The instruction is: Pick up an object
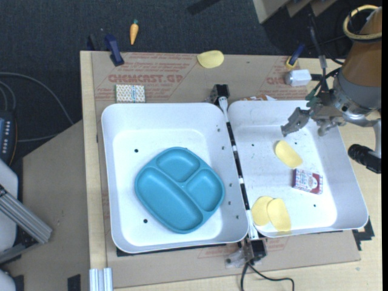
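Two fingers of the gripper stand spread and pinch nothing; they hang over the upper part of the right bin, at the end of the grey arm that reaches in from the right edge. Taking the right bin as landmark: a yellow oval piece lies near its centre, just below and left of the fingertips and apart from them. A small red-and-white packet lies lower, a little right of that piece. Two overlapping yellow pieces sit at the bin's lower left corner. Left of the right bin, touching it along a shared edge, stands the left bin, which holds a blue divided plate. Above the right bin, on the cardboard bench top, lie another yellow piece and a small white block.

Judged step: approach, with no object yet grasped. The yellow oval piece is the likeliest target, being nearest the fingers. The next move probably calls for a short shift toward the bin's centre, a descent with the fingers straddling the piece, then closure before lifting. Its rounded, low form may slip from a shallow pinch.
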### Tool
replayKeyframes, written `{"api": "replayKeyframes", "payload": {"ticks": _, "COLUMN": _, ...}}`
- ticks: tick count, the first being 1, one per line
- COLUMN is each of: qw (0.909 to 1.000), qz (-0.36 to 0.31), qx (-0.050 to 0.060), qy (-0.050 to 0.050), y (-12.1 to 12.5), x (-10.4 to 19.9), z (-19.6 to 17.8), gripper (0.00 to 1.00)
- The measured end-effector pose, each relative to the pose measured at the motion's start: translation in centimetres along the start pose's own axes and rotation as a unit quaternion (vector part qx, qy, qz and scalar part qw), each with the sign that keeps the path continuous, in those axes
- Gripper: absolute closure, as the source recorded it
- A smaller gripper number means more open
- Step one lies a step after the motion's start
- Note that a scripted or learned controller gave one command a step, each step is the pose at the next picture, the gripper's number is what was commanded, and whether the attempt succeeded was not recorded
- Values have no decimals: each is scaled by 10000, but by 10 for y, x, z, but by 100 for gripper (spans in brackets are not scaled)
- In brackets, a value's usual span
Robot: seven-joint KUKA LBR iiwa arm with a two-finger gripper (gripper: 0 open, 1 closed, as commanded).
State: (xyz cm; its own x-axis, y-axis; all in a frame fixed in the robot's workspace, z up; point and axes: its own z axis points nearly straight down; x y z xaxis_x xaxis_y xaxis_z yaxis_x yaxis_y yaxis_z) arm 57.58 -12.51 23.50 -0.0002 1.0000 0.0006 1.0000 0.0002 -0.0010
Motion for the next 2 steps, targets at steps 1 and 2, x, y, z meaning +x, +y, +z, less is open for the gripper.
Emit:
{"api": "replayKeyframes", "payload": {"ticks": 1, "qw": 10000, "qz": 5, "qx": 3, "qy": -1, "y": -2, "x": -35, "z": 60, "gripper": 0}}
{"api": "replayKeyframes", "payload": {"ticks": 2, "qw": 10000, "qz": 1, "qx": 0, "qy": -1, "y": 8, "x": -31, "z": 151, "gripper": 0}}
